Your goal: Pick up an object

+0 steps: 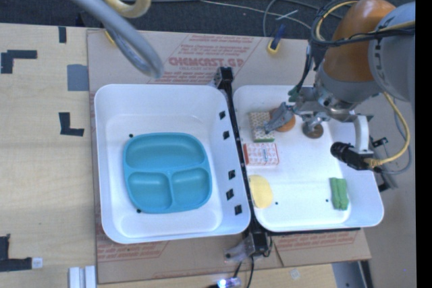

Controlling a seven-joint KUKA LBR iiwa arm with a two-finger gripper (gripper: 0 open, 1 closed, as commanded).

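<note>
Grey two-finger gripper [280,119]: in the right white bin [317,216], tips at a tan patterned square packet [259,123]; finger state cannot be told. Just below the packet: red-and-white printed card [261,154]. Further below: yellow oval [261,191]. Far right: green block [339,193].

A robot lab: taped bench [40,145], loose cables [283,7], white bins [108,104]

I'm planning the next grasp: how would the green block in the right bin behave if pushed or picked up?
The green block looks flat-sided and lies flat on the right bin floor, so it should slide rather than roll. It seems small and probably light. It sits near the bin wall, so a push may pin it there.
</note>
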